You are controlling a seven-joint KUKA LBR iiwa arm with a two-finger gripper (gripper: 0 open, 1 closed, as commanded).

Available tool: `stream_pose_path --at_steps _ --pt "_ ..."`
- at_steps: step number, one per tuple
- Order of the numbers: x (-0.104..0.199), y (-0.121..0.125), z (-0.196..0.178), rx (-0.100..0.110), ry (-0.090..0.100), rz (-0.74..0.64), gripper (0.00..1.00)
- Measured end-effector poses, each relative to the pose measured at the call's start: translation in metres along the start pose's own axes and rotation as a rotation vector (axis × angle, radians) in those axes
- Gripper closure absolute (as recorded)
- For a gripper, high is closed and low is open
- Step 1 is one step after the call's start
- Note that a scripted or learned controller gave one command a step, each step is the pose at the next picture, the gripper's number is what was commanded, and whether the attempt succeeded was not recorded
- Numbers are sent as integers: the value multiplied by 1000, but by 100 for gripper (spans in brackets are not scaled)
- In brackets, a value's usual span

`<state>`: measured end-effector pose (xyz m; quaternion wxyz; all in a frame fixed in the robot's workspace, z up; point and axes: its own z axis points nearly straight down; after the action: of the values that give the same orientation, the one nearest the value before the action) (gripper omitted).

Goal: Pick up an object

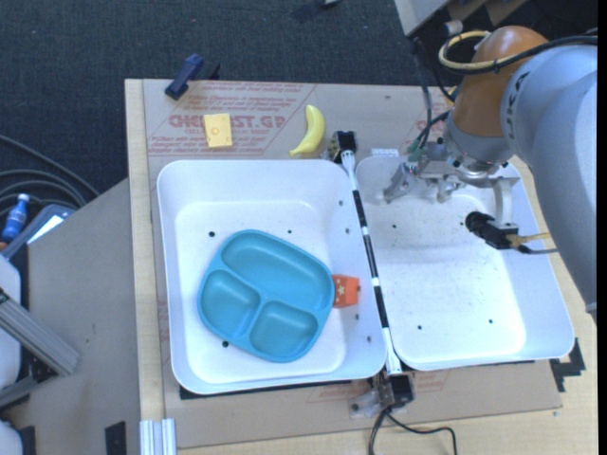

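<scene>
Overhead slanted view of the bench. Left bin (180,192): a blue divided plate (266,294) lies toward its near edge, with a small orange block (346,292) touching the plate's right rim, beside the bin's right wall. Right bin (455,320): the gripper (424,184) sits low over the far left corner; whether it is released or clenched cannot be told. A banana (309,131) lies on the bench beyond the left bin's far edge.

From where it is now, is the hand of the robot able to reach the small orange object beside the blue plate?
Probably yes. The small orange object lies uncovered in the left white bin, against the blue divided plastic plate. The hand sits over the right bin; the plate's edge and the bin wall crowd the approach.
</scene>
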<state>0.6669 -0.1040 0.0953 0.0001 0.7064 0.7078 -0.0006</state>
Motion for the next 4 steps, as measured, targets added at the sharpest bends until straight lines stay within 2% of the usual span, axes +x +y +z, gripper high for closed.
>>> stream_pose_path --at_steps 1,2,3,4 --pt "0 1 -11 -2 -1 -1 100" --pt "0 1 -10 -2 -1 -1 0" --pt "0 1 -21 -4 -2 -1 100" --pt "1 1 -21 -4 -2 -1 0"
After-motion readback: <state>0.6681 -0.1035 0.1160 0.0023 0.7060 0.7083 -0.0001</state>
